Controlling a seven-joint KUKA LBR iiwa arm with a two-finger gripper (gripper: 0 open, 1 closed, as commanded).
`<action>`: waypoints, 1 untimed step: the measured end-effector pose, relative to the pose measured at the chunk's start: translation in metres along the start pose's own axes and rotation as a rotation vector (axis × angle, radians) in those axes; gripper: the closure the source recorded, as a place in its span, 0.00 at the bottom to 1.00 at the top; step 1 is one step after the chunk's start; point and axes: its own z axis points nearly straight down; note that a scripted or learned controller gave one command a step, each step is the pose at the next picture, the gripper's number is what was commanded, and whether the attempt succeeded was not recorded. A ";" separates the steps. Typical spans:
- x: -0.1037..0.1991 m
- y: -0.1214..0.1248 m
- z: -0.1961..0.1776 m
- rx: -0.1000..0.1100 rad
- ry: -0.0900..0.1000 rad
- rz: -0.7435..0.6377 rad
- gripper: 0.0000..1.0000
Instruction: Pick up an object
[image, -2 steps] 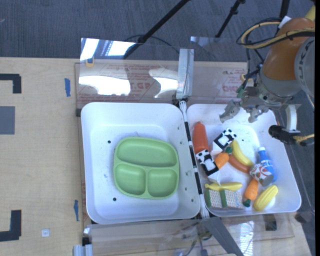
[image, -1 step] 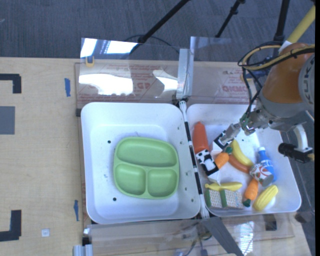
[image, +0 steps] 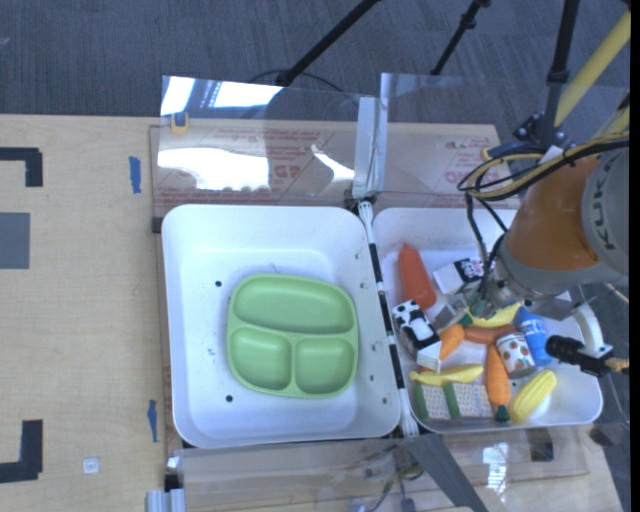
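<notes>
Orange-banded arm lowers its tool (image: 487, 300) onto the cluttered right white plastic bin (image: 590, 405) to reach toys; its grip state cannot be told.

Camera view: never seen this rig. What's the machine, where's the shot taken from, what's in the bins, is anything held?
One fixed camera looks down at a slant on a wooden bench. The grey machine with the orange band is a robot arm reaching in from the picture's right. Its gripper hangs low over the right bin.

The left bin holds a green divided plate. The right bin is crowded with toy food: an orange-red piece, carrots, a banana, yellow corn, a black-and-white cow toy.

I cannot tell whether anything is held; the gripper's tip is lost in the clutter.
</notes>
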 end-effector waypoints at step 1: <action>0.022 -0.061 -0.001 0.000 0.002 -0.170 0.00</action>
